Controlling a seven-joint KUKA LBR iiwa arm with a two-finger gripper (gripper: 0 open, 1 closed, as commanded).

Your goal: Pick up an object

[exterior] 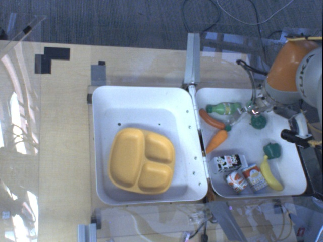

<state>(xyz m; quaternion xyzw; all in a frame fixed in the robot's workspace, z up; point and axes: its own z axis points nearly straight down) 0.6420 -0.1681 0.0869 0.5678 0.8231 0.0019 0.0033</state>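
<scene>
Gripper (256, 111): grip state cannot be told; low in right bin (298, 188), far end. Beside it: green bottle (225, 108), lying flat; likely light, stiff, slippery, best pinched across its body. Nearby: sausage (210, 119), carrot (217, 139).

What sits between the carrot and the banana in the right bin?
In the camera view, a small black-and-white carton lies between the carrot and the banana.

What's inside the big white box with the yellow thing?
The left white plastic bin holds one thing: a yellow plastic plate with three compartments, lying flat. Its compartments look bare. The bin floor under the plate is covered, so anything beneath it can't be seen.
</scene>
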